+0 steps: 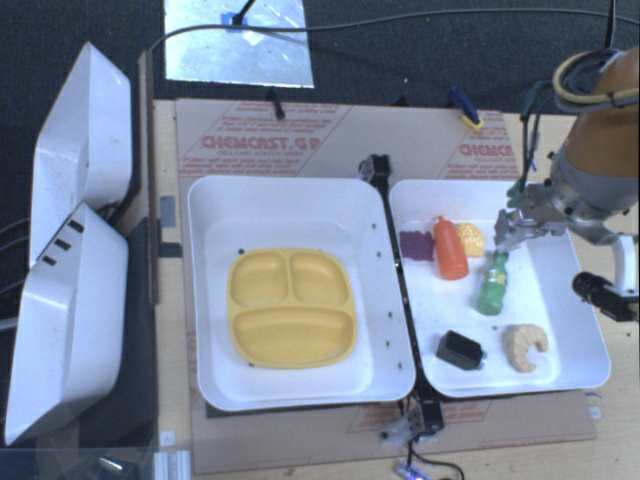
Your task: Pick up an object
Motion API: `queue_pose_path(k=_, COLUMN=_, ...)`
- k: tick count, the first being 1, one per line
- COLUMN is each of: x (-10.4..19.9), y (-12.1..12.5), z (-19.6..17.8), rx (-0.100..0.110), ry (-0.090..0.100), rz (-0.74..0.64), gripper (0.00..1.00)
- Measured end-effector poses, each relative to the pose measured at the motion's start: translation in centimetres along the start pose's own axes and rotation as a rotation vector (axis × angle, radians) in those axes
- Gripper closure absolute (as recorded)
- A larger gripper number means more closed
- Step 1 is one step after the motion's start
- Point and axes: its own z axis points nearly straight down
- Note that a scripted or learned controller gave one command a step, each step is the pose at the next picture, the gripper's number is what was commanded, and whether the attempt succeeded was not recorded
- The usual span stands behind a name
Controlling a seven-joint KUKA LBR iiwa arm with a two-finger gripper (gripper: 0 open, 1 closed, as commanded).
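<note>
1. We take the right bin (585,373) as our landmark, and nearest the camera in it we see a black block (460,350) by its front wall, left of middle; just to the right of that block lies a tan croissant-shaped piece (526,347), the two apart.
2. Further back, near the middle of the right bin, a green bottle (492,284) stands tilted, its cap end pointing away from us; left of it an orange bottle (449,249) lies lengthwise; a purple piece (416,245) sits at the orange bottle's left, close to the bin's left wall; a yellow corn-like piece (470,238) rests just behind and right of the orange bottle.
3. The tool (508,230) hangs over the right bin's back half, right above the green bottle's cap end; we cannot tell how it is set, nor whether it touches the bottle; no object shows in its grip.
4. The grey arm with its orange band (600,148) comes in over the right bin's far right corner.
5. Left of the right bin, touching along the shared edge, sits the left bin (300,193); a yellow divided tray (292,306) lies flat in its middle.
6. Both bins rest on a cardboard sheet (260,138) on the bench (165,268); behind it, well beyond the right bin, a shiny metal plate (240,28) lies on the dark floor.
</note>
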Motion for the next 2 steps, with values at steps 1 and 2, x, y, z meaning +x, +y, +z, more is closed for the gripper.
queue_pose_path(k=1, x=4.8, y=0.9, z=-0.5, rx=0.0, ry=0.0, rz=-0.001, gripper=1.0)
queue_pose_path(k=2, x=9.8, y=2.3, z=1.1, rx=0.001, ry=0.0, rz=0.0, gripper=1.0)
